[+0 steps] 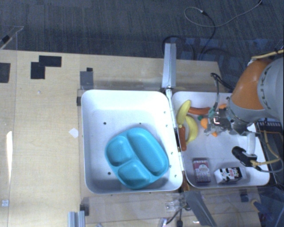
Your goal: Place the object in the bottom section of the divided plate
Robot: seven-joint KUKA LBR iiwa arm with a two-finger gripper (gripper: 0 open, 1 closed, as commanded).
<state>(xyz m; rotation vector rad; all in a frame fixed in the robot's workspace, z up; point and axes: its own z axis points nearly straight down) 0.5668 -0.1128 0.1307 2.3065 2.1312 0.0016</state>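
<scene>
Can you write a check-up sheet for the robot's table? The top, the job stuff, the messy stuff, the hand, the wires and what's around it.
Surface: pale wooden bench bearing two shallow white bins, left bin and right bin.
Job's things: blue three-section plastic plate, flat in the left bin.
Clutter: yellow bananas, dark small box and black-and-white carton in the right bin.
Grippers: two-finger gripper over the right bin, beside the bananas.
Cables: thin pale cable on the floor.
Surroundings: dark blue carpet; black tape marks on the bench.
</scene>
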